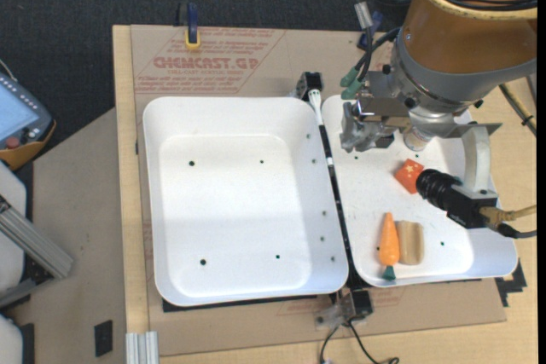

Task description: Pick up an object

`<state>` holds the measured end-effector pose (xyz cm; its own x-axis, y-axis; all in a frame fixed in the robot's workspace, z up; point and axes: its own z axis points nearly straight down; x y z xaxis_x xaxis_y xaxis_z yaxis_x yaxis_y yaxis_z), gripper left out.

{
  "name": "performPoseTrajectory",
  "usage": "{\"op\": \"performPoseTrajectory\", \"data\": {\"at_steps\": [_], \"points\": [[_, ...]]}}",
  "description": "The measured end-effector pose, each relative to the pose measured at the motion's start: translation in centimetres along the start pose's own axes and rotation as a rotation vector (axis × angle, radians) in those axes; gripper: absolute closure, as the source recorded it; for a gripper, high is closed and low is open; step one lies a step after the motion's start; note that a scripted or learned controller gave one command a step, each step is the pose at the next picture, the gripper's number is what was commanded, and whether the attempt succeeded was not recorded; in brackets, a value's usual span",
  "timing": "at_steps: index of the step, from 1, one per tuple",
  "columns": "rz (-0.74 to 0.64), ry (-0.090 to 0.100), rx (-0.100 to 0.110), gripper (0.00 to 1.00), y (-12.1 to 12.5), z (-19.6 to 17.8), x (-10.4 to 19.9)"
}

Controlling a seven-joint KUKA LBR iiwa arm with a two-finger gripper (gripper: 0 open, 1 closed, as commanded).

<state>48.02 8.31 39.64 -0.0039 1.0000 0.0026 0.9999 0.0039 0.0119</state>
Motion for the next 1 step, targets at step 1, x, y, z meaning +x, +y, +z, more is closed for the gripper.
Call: {"op": "performPoseTrajectory", "data": {"at_steps": [1], "points": [[0.001,-0.002,0.008,1.00,3.56,0.96,3.54]]}}
